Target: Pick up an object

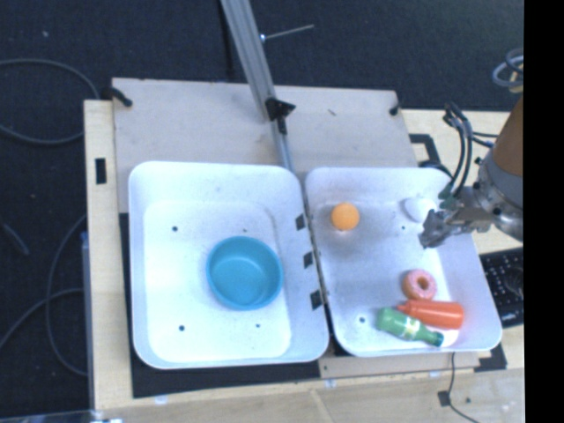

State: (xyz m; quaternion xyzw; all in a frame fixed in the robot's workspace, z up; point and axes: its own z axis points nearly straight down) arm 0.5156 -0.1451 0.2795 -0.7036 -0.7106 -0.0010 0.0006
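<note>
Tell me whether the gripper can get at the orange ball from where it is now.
Probably yes. The gripper hangs over the right bin, and the orange ball lies alone on bare floor to its left, apart from the pink ring and the other toys.

Both white bins (220,183) look like smooth, faintly glossy plastic, as do the blue bowl (244,272) and the green bottle (408,326). The bench (194,122) shows pale matt wood. The slanted rail (248,42) looks like brushed metal.
</note>
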